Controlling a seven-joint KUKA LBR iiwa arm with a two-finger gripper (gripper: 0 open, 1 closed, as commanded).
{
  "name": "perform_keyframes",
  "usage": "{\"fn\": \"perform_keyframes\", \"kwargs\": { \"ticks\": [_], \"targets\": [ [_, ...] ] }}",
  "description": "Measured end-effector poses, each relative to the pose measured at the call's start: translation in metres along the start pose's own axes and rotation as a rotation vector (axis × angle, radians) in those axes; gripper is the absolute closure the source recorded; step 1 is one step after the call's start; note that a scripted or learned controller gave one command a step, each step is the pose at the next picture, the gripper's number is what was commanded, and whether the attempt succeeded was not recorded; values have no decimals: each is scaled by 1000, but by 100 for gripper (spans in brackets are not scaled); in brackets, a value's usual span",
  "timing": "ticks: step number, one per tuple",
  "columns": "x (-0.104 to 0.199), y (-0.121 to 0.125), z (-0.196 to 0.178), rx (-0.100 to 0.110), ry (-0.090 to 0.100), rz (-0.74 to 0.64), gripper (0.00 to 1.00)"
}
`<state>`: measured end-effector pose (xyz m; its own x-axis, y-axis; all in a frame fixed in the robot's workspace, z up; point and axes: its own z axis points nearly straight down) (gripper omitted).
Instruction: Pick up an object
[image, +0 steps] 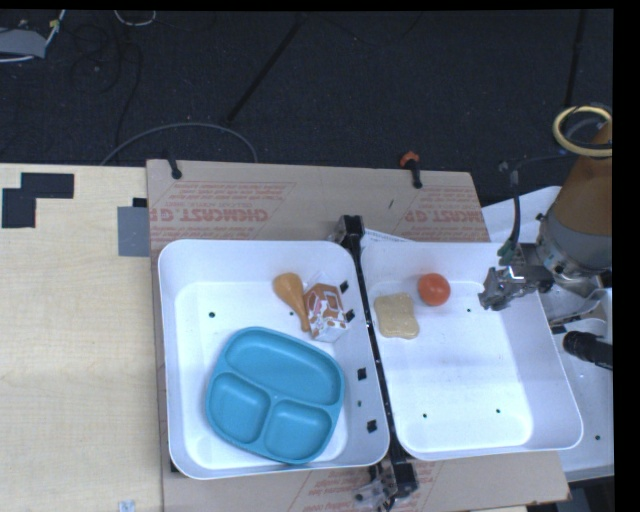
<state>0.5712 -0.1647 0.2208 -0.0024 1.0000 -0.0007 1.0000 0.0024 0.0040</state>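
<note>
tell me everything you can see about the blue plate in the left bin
The blue divided plate is a rounded rectangle with three compartments: one long section along its upper side and two smaller ones below. It looks like smooth matte plastic, and nothing lies in its compartments. It lies flat, face up, turned at a slant on the floor of the left bin, filling the lower part. Its lower edge runs close to the bin's front wall. The small patterned packet sits just above its upper right corner.

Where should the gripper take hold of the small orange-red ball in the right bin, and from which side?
Grip the orange-red ball across its widest middle, coming straight down from above. It looks round, so any finger angle probably suits; it sits apart from the tan block, leaving finger room.
</note>
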Motion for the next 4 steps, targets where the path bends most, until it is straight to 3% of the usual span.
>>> {"fn": "perform_keyframes", "kwargs": {
  "ticks": [1, 4],
  "targets": [
    [-1, 1, -52, 1, 0, 1, 100],
    [158, -19, -53, 8, 3, -2, 100]
  ]
}}
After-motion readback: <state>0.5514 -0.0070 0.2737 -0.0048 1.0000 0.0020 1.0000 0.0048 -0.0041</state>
